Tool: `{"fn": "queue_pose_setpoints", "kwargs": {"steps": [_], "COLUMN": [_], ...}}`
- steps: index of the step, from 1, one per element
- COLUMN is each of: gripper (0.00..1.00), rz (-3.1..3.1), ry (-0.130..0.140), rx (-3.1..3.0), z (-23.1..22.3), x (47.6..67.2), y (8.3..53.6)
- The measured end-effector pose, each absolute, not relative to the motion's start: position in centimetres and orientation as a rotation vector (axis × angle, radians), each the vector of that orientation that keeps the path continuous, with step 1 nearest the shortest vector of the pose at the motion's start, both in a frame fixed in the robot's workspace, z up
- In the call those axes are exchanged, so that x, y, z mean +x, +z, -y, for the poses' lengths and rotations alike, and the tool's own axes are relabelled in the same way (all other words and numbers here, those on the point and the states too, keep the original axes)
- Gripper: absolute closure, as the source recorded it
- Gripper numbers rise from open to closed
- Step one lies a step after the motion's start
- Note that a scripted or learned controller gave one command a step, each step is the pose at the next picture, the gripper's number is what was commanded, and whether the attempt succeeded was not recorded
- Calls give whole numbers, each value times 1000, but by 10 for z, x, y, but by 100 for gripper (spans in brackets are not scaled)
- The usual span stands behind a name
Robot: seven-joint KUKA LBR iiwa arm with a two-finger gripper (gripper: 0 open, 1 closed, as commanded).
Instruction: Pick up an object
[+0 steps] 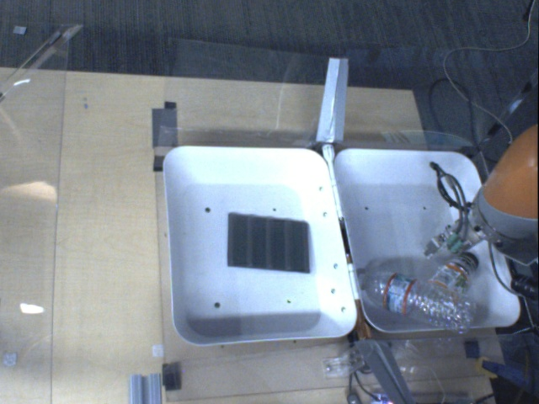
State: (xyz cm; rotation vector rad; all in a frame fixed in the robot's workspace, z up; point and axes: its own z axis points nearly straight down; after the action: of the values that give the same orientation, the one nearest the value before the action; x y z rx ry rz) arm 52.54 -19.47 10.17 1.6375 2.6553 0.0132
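Two shallow white bins sit side by side on the wooden bench (pixel 93 225). The left bin (pixel 194 225) carries a dark ribbed rectangular pad (pixel 268 243) flat on its floor, near the middle. The right bin (pixel 379 192) holds a clear plastic bottle (pixel 413 297) lying on its side along the near wall, its label band toward the left. Just right of the bottle, the gripper (pixel 455 244) reaches down from the grey and orange arm (pixel 514 188) over the bin floor, above the bottle's right end; its grasp state cannot be told from this slant
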Motion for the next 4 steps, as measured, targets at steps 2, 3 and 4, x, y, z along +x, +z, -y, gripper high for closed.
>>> {"fn": "queue_pose_setpoints", "kwargs": {"steps": [2, 3, 4], "gripper": [0, 0, 0], "rz": [-2644, -2730, -2839], "ry": [4, 6, 4], "rx": [1680, 1523, 1328], "z": [206, 206, 148], "x": [509, 524, 557], "y": [168, 90, 104]}}
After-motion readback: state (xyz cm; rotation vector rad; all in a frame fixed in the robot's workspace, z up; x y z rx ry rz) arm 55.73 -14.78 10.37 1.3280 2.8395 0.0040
